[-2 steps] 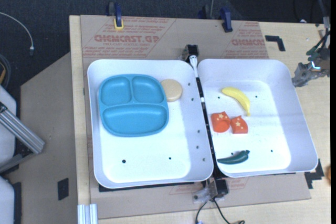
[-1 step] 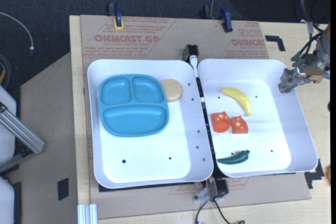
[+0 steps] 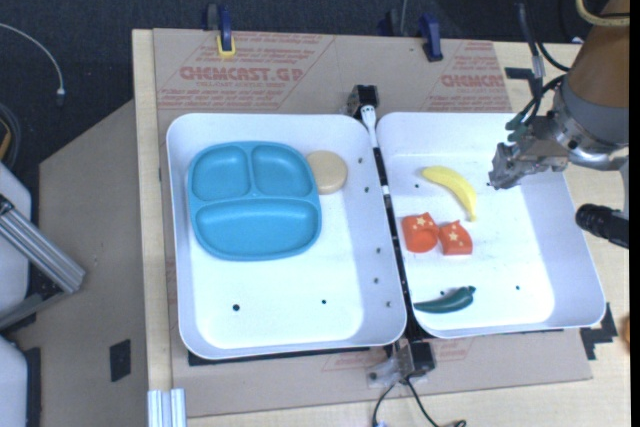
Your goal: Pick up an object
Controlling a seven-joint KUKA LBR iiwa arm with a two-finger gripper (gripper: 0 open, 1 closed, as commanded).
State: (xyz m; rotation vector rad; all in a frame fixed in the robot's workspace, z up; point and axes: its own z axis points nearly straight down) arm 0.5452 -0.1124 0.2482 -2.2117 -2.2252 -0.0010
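The gripper is hovering just right of the banana (not touching it). I cannot tell its grip state.

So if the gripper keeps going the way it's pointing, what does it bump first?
Probably the banana. The gripper points left and down toward it, though it might reach the bin floor first; depth is unclear.

Arm cut off at right edge
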